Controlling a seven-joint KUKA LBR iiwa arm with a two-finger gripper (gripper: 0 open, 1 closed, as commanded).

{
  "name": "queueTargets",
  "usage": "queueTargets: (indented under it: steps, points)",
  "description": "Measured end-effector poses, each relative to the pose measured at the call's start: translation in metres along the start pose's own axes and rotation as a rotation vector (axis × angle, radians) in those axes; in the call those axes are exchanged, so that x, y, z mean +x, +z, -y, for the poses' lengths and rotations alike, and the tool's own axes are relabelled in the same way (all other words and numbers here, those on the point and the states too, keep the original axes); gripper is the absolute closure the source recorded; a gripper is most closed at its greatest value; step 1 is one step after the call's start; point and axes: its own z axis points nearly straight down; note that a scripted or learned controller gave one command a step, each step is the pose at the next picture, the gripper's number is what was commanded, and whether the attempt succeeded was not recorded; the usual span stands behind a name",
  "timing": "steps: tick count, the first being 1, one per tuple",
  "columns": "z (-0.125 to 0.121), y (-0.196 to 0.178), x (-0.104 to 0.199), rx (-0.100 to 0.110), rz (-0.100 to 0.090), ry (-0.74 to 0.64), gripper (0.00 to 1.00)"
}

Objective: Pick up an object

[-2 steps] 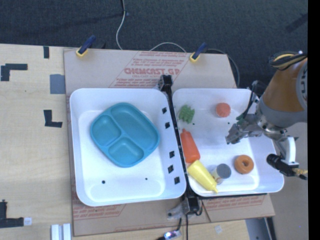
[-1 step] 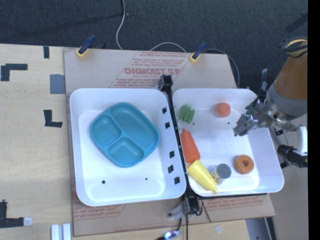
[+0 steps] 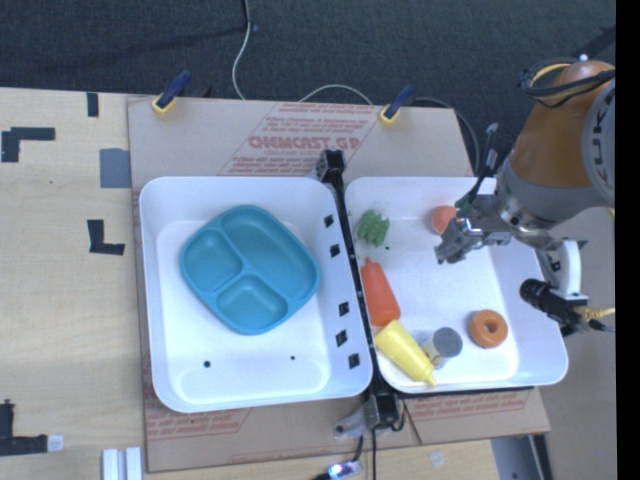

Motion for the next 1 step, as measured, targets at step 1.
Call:
queueTargets:
  steps: [1]
  points:
    - [-0.0061,0.0033,0.0441,0.002,0.001,0.002,1.0]
